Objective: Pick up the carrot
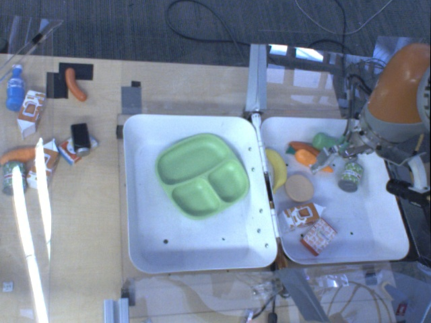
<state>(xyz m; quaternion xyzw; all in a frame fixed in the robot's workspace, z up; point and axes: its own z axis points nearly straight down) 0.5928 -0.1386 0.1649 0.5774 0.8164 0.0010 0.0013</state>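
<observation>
Nearest, a red packet (318,236) lies in the right bin (377,241). Carrot (304,155) sits at the bin's far side, tool (335,155) just beside it, grip state unclear. Approach step; next needs closing around it.

A robotics lab: a wooden tabletop (87,200) carries two white bins (195,254) fixed side by side, a grey and orange robot arm (397,93) reaches in, black cables (202,19) loop over dark carpet (121,12), and toy food and small packets (30,110) lie about as test objects.
</observation>
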